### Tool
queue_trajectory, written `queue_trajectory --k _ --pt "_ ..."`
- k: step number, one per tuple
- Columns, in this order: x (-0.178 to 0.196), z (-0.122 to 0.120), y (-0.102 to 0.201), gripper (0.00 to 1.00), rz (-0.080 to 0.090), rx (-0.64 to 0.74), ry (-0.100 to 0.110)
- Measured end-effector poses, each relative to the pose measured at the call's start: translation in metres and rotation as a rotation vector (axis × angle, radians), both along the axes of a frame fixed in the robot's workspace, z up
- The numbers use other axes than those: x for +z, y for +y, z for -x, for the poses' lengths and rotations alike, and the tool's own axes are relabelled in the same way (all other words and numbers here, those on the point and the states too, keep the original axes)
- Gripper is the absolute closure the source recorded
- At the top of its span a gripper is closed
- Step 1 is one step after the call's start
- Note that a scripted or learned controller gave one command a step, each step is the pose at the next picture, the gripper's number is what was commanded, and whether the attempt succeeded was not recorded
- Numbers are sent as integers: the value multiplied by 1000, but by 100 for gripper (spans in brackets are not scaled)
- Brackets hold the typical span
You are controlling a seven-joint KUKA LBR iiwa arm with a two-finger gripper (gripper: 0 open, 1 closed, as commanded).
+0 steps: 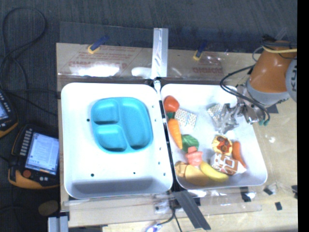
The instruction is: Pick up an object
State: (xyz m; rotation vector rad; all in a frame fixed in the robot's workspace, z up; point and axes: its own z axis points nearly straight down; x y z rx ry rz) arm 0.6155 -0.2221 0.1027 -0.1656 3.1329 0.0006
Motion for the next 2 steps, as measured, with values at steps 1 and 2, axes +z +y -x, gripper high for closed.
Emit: queue_trajectory --k 1,2 --pt "0 0 0 0 0 0 0" --pt "-9 46 66 0 3 33 -11"
